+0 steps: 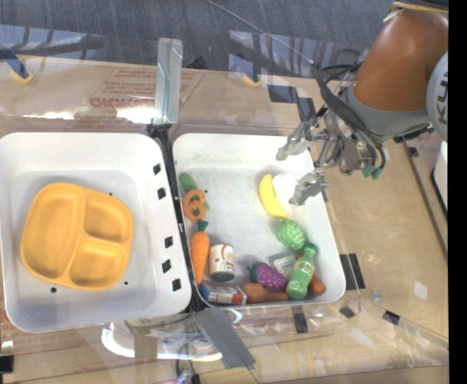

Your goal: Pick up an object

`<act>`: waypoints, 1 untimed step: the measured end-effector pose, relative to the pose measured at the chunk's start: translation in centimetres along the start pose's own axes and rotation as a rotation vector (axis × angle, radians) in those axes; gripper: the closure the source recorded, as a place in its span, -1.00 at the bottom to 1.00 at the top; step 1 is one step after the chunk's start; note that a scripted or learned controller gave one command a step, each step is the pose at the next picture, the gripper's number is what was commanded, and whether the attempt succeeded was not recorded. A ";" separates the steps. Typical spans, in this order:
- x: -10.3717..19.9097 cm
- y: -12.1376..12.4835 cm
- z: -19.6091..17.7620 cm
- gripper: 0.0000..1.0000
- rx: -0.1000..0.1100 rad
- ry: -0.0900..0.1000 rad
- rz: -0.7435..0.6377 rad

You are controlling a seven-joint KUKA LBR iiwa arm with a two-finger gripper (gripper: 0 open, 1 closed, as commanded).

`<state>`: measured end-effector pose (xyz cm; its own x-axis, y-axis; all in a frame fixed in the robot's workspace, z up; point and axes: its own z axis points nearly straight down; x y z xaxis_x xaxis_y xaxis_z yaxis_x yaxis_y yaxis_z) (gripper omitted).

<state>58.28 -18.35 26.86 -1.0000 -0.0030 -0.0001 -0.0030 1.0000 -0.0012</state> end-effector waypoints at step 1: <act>-1.6 -1.5 12.3 -1.00 -0.004 0.011 0.150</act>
<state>59.91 -19.84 14.54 -0.9891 0.1465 0.0112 0.1465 0.9892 0.0020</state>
